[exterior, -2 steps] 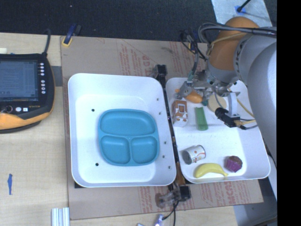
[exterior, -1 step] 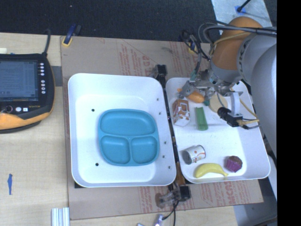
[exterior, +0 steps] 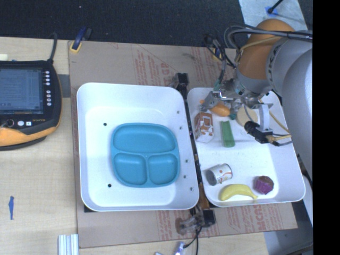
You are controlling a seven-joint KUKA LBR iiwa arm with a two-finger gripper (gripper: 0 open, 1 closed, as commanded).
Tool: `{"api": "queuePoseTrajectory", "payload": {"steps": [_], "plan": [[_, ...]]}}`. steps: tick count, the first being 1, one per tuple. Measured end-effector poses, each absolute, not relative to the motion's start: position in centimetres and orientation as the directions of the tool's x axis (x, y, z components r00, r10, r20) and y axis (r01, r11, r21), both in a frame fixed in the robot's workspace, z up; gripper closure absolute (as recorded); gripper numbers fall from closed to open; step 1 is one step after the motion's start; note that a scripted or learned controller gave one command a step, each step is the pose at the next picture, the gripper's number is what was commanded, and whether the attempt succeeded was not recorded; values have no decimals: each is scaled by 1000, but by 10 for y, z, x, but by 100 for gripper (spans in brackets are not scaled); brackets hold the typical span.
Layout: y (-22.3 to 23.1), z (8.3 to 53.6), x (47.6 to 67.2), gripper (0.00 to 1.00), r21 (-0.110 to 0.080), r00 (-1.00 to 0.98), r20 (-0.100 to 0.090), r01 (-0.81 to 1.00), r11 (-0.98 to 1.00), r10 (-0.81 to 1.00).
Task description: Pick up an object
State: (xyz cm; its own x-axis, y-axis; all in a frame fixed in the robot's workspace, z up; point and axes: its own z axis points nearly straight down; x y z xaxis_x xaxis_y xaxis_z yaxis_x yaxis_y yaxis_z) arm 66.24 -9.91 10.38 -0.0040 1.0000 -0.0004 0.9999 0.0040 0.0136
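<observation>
My gripper [exterior: 225,101] is down at the far end of the right bin [exterior: 281,158], directly over a small orange object [exterior: 219,110] that peeks out beneath it. Just in front of it lie a green stick [exterior: 227,133] and a white-and-brown carton [exterior: 204,126]. Nearer the front of that bin are a small can [exterior: 219,173] on its side, a yellow banana [exterior: 236,193] and a purple lump [exterior: 263,184]. The wrist hides part of the orange object.
The left bin [exterior: 90,142] holds a blue divided tray [exterior: 145,154]. A teach pendant [exterior: 26,102] lies at the bench's left. Cables and a black connector [exterior: 257,132] hang off the wrist over the right bin's far side.
</observation>
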Motion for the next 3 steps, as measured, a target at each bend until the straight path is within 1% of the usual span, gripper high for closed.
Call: {"api": "queuePoseTrajectory", "payload": {"steps": [1,3], "plan": [[-102,104,663,0,16,-4,2,1000,4,1000],[-98,104,662,0,13,-4,0,1000,4,1000]]}}
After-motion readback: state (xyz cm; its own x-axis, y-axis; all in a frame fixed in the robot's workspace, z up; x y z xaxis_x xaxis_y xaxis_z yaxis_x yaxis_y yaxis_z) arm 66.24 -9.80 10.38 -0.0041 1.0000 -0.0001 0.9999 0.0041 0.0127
